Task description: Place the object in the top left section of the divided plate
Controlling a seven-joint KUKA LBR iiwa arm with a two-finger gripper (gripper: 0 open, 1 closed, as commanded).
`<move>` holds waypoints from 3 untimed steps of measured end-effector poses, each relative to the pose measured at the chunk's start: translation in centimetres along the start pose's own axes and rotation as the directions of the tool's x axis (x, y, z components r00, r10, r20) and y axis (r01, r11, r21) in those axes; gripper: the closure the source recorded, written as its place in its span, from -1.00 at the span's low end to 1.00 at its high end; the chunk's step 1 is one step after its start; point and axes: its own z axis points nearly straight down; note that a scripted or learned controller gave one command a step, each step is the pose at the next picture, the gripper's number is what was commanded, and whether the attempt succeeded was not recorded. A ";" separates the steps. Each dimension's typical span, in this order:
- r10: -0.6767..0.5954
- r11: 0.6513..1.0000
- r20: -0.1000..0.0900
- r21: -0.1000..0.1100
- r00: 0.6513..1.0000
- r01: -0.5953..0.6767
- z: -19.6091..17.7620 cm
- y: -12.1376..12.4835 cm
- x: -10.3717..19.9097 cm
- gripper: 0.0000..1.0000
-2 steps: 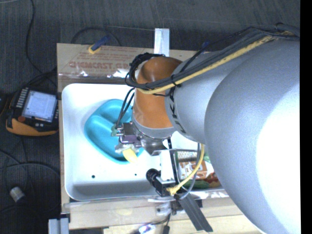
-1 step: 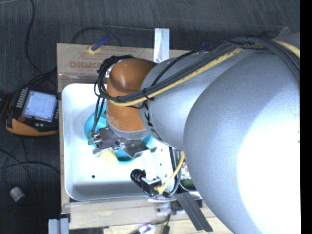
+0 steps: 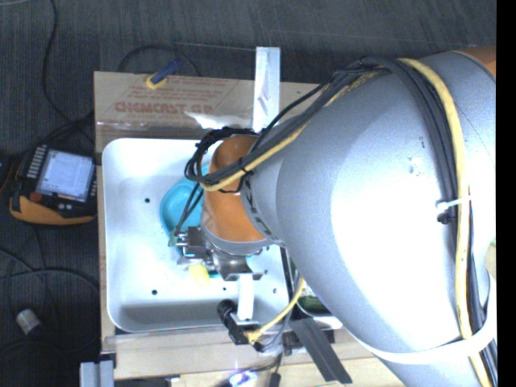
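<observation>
the grey arm (image 3: pixel 379 208) covers most of the right of the frame and reaches down into the left white bin (image 3: pixel 129 216). its orange band (image 3: pixel 230 196) sits above the wrist near the bin's centre, with the gripper (image 3: pixel 211 266) low over the bin floor; how it stands cannot be told from here. a blue divided plate (image 3: pixel 176 204) shows just left of the wrist, mostly hidden. a small yellow object (image 3: pixel 198 272), possibly the task's thing, lies beside the gripper. a handheld pendant (image 3: pixel 56 184) rests on the floor at left.
</observation>
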 end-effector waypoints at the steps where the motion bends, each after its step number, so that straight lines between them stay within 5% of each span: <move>1: 0.088 0.996 0.008 0.012 0.996 -0.088 -0.4 9.0 -2.4 1.00; 2: 0.284 0.959 0.008 0.009 0.959 -0.284 -0.6 -0.4 1.6 1.00; 3: 0.418 0.909 0.006 0.007 0.909 -0.418 -0.2 -0.3 2.4 1.00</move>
